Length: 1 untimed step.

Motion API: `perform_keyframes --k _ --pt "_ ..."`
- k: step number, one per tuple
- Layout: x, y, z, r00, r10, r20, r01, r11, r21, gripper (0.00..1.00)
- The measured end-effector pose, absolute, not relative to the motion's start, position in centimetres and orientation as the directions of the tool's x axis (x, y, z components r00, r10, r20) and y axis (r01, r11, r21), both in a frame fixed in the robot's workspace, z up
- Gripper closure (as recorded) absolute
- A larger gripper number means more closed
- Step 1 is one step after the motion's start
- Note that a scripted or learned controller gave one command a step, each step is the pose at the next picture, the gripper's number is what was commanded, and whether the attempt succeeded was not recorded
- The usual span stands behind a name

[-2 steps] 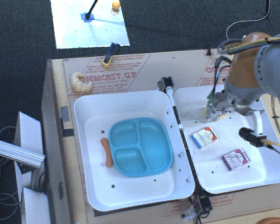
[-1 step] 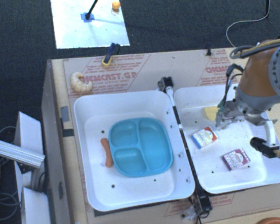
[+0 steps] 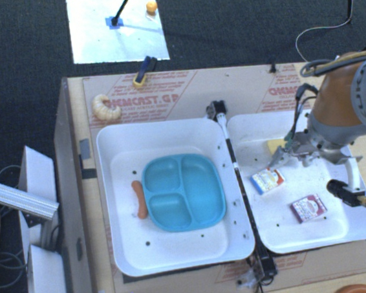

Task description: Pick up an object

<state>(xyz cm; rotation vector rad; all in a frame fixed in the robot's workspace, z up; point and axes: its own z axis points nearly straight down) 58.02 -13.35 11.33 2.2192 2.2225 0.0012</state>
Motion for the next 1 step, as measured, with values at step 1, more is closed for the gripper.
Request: perform_keyframes --k 1 --pt "61.47 -13.84 8.43 -0.004 1.0 0.0 1.0 0.004 0.001 0.0"
